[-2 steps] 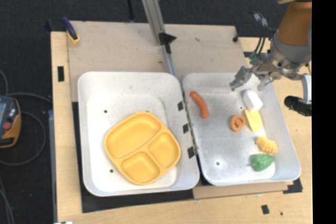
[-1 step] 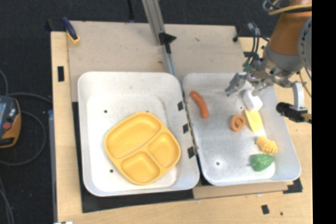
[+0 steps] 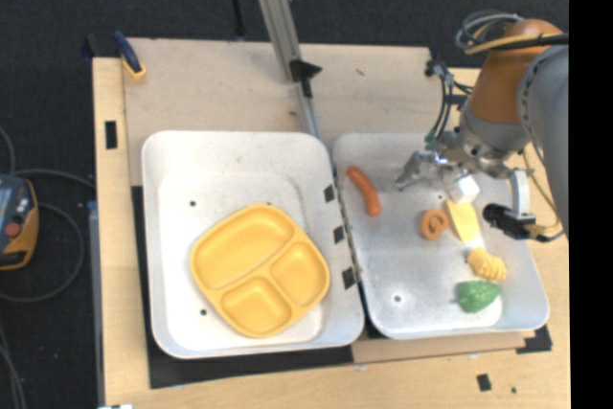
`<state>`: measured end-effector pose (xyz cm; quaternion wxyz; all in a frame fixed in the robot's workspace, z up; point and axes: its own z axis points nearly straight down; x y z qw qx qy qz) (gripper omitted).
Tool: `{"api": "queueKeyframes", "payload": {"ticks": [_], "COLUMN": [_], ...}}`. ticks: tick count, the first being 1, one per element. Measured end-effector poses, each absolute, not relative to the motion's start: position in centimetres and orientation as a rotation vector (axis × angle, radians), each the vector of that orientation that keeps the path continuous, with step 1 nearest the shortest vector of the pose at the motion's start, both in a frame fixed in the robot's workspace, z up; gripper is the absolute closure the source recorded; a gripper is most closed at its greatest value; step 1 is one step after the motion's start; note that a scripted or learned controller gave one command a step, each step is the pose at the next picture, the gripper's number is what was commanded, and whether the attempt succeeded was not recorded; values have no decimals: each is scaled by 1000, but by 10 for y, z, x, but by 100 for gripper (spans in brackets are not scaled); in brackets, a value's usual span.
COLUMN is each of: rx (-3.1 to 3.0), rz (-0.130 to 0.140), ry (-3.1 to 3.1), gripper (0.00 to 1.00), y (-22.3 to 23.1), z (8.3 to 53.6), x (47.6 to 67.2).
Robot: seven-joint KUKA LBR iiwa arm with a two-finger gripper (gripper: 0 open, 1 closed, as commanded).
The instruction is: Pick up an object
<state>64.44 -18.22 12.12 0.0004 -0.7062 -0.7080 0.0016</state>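
The gripper (image 3: 421, 170) is hovering, fingers spread and gripping nothing, at two o'clock from the sausage (image 3: 364, 191).

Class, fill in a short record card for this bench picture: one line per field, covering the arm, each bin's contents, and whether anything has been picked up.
Arm: grey with orange band, reaching in from the right
Gripper: over the right bin's upper part, nothing seen between its fingers
Left bin: yellow divided tray
Right bin: orange sausage, small pretzel, yellow block, yellow ridged piece, green piece
Picked up: nothing yet
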Motion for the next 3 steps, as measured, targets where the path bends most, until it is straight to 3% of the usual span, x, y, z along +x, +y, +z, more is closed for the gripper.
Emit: {"api": "queueKeyframes", "payload": {"ticks": [1,2,3], "rx": [-2222,-2226,-2221], "rz": [0,-6,-2], "ry": [-2227,-2227,-2226], "gripper": [100,100,100], "y": [-183,-183,-184], "z": [136,200,211], "x": [646,641,642]}}
